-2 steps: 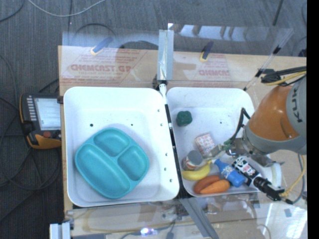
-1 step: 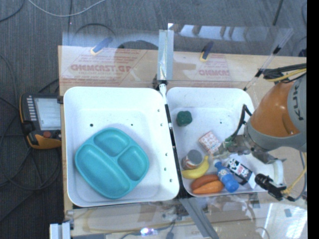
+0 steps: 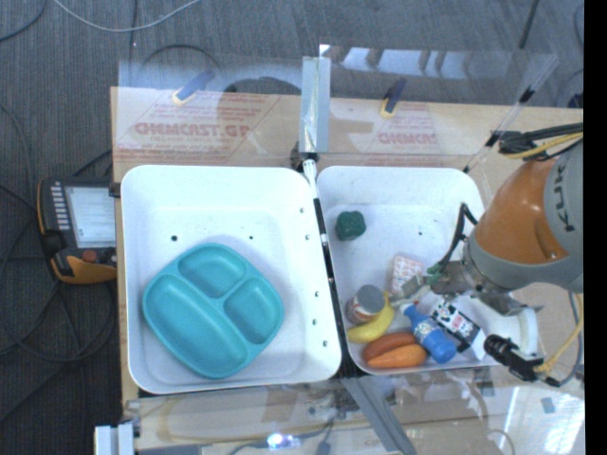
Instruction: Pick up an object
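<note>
White plastic for both bins: the left bin [image 3: 135, 254], well away from the gripper [image 3: 446, 282], bearing a teal divided plate [image 3: 209, 309]; the right bin [image 3: 408, 184] directly beneath it.

Lowered into the right bin's cluttered near corner, over a pale packet [image 3: 406, 271] and a blue bottle [image 3: 432, 337]. Just beyond those, a banana [image 3: 372, 326] and an orange carrot-like piece [image 3: 395, 353]. Well apart, toward the far wall, a small green object [image 3: 351, 224].

Probably the descent onto a pick. Next: closing on one item, then lifting straight up.

Cannot tell whether open or shut, nor whether anything is held; tip masked by the wrist and clutter.
</note>
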`<state>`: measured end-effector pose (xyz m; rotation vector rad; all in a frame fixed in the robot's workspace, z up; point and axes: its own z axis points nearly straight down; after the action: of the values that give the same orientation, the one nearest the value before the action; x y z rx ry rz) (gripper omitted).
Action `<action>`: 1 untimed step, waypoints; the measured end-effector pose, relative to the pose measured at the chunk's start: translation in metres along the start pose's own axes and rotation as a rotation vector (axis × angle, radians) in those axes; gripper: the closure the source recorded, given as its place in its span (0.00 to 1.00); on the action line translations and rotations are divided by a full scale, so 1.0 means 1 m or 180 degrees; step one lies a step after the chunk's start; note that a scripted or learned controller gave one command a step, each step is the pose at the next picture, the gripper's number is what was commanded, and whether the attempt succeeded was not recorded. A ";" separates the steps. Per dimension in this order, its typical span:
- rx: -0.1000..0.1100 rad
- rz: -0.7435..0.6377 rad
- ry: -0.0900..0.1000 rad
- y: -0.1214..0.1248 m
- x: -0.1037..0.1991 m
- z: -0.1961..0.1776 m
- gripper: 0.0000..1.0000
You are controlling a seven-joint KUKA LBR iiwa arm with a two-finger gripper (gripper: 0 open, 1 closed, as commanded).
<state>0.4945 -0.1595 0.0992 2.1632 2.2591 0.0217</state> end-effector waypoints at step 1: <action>0.0027 -0.0231 0.0007 -0.005 -0.014 0.011 0.00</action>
<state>0.4900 -0.1740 0.0883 2.0845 2.3414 0.0139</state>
